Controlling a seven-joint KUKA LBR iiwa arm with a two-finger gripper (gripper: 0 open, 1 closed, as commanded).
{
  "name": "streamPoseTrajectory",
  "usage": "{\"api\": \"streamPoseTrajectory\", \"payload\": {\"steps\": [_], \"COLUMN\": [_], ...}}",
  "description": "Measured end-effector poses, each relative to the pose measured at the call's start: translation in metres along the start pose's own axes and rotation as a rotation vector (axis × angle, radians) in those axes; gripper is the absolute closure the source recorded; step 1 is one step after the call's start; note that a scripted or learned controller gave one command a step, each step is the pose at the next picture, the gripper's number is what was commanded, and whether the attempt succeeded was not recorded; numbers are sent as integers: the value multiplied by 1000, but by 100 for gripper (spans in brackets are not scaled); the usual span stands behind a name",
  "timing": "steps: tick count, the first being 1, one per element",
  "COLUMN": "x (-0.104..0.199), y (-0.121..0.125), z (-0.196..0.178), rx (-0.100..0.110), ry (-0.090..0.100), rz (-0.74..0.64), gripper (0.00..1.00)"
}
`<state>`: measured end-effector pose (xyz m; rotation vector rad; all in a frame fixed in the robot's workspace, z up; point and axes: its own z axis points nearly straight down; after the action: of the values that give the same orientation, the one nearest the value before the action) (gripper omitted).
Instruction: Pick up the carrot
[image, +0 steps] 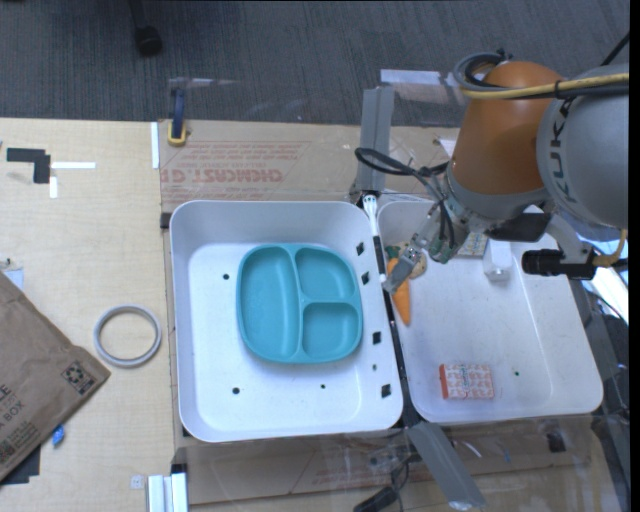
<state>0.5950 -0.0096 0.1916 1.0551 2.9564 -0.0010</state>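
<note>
Gripper (408, 262) clasps carrot (401, 297) | carrot hangs at right bin's (540, 395) left wall | teal plate (299, 302) in left bin (200, 330)

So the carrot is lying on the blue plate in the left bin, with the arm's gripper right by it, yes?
Not quite. The carrot lies in the right bin, against its left wall, not on the blue plate, which sits in the left bin. The gripper is indeed right by the carrot, as the camera view shows.
</note>
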Motion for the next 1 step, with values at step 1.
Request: {"api": "streamPoseTrajectory", "payload": {"steps": [1], "x": [-9], "y": [-31], "z": [0], "rx": [2], "ry": [3], "rz": [210], "gripper": [0]}}
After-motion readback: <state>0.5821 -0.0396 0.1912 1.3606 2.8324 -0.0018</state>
